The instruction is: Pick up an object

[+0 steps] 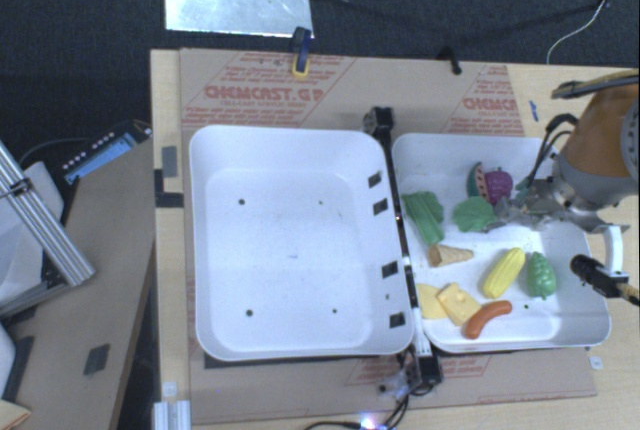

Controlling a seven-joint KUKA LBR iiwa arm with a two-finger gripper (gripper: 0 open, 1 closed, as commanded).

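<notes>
Grey arm's gripper (518,210) sat low in right shallow white bin (590,323), beside green bumpy toy (473,214), likely reaching for it. Fingers: cannot tell.

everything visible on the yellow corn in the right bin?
The corn is a small toy cob, bright yellow, glossy like plastic, with rows of kernel bumps faintly visible. It lies flat on the floor of the right bin, tilted so its upper end points up and right. A green bumpy toy sits tight against its right side, an orange sausage lies just below its lower end, and a cone-shaped wedge lies to its left, apart. The gripper is above it, near the broccoli, not touching the corn.
</notes>
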